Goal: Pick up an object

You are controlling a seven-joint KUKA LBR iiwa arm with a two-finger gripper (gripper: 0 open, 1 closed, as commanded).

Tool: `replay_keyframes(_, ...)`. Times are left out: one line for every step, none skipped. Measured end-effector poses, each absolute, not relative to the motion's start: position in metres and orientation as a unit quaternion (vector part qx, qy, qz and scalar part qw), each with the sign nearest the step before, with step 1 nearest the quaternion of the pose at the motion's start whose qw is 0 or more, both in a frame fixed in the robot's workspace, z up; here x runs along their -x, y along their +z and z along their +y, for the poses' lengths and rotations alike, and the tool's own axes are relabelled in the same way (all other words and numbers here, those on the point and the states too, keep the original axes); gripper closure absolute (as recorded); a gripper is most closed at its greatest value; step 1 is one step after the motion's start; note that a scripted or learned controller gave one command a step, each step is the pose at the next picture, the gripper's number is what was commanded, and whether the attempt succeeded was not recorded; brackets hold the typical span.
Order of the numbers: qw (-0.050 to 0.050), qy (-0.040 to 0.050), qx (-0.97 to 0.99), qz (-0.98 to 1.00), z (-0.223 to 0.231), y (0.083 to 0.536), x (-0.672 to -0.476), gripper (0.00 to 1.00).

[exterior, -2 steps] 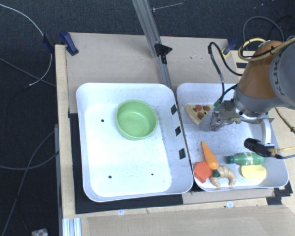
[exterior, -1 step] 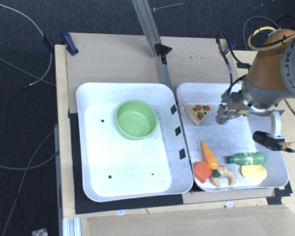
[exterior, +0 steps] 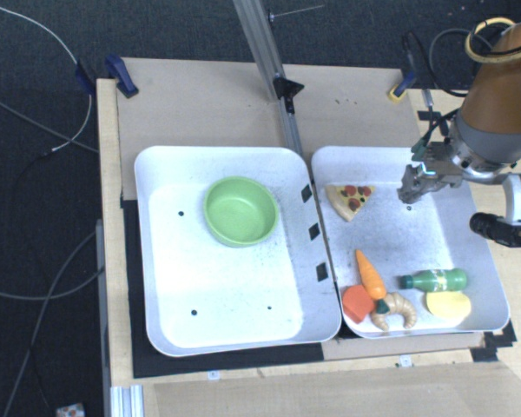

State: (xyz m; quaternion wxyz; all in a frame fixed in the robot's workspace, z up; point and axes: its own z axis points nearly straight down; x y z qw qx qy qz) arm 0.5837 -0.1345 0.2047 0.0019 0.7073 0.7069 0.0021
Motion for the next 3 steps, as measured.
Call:
replay_keyframes(0.003, 0.0032, -0.707, 0.707, -0.134, 0.260, -0.585, 1.00)
replay_keyframes(-0.006, 0.0000, -0.705, 0.709, -0.077, 0.266, -0.566, 1.00)
replay_keyframes(-0.007, -0.0024, -0.705, 0.709, -0.029, 0.251, -0.544, 1.00)
